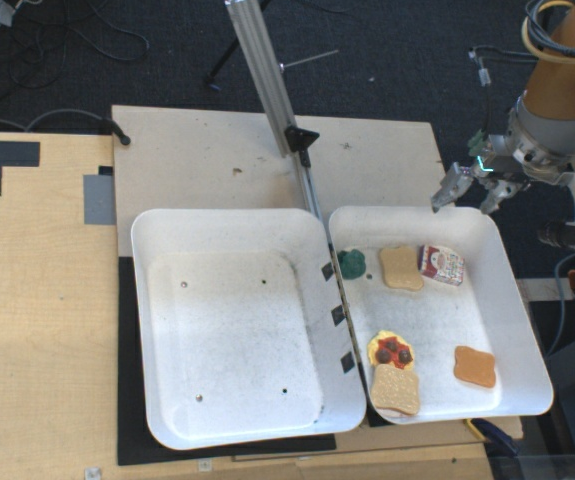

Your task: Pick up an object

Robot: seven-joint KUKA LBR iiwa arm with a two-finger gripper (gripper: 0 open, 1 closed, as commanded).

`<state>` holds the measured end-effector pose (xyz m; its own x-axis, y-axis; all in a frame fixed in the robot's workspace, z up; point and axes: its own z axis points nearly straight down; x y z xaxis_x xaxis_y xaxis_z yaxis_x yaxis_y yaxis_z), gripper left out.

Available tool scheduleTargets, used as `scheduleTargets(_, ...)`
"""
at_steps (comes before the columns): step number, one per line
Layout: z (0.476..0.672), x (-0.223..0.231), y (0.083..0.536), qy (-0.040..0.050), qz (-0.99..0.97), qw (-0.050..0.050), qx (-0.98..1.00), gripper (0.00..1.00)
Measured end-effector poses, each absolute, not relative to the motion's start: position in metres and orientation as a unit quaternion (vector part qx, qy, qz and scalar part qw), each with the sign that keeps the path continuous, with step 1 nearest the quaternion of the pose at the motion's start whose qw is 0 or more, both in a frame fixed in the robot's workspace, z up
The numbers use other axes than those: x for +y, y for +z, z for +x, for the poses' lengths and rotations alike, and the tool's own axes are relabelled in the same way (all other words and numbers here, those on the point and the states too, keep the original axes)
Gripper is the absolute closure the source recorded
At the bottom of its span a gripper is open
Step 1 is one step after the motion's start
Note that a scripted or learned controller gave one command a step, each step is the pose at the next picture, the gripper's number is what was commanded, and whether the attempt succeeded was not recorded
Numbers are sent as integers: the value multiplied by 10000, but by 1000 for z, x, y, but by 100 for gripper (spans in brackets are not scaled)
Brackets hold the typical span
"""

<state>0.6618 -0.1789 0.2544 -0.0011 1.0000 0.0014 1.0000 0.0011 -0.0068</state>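
My claw (472,190) hangs with its fingers apart and nothing between them above the far rim of the right bin (522,298), where a small red-white packet (441,265) lies beside a tan bread slice (401,268).

Two white bins (232,268) look like smooth matt plastic; the slanted pole (267,78) is ribbed, pale metal.

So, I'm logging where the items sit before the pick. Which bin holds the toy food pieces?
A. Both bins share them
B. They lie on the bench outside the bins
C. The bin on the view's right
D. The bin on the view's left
C: the green piece, tan slice, red-and-white packet, orange piece, topped round and bread slice all lie in the right bin.
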Motion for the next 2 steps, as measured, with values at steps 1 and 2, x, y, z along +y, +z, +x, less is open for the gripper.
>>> scheduleTargets(1,663,-179,257,10,-7058,10,-7084,0)
scheduleTargets(2,660,-180,193,25,-7068,36,-7074,0)
